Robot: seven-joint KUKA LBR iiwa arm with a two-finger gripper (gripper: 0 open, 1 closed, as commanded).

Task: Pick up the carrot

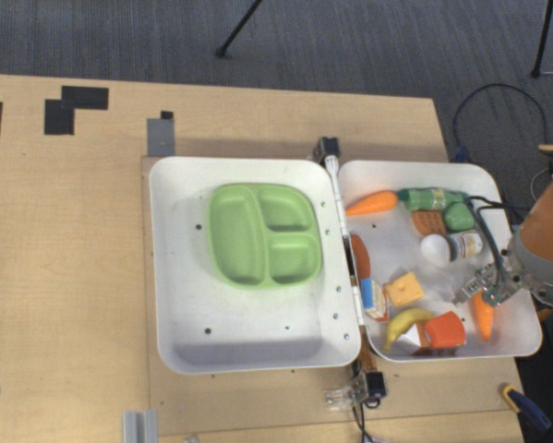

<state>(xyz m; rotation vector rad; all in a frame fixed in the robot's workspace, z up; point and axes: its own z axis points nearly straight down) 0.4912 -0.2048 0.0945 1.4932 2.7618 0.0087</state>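
**Status: Hand at a Carrot, Lift Not Yet Made**

Camera view. Two white bins are seen side by side on the table [64, 275]. The left bin [179, 340] carries a green divided plate [262, 234]. The right bin [525, 335] carries the mixed items: a carrot [372, 203] lying along the upper left part, near the dividing wall; a green bottle [438, 197] just beside it; a white egg [434, 248]; a cheese wedge [404, 290]; a banana [411, 320]; and a red block [445, 330].

A second, smaller carrot [484, 314] is seen near the right wall of that bin, pointing roughly toward the lower edge. The hand [482, 291] is located directly at the upper end of this smaller carrot, with the arm [546, 233] entering from the right. Whether the fingers stand apart or are closed cannot be told; the metal parts are too small and cluttered to be resolved. Contact with the carrot cannot be confirmed.

Progress is judged as follows. The approach appears complete. A grasp is not established by the view, and both carrots rest on the bin floor. Closure, if not yet made, and the lift remain to be done.
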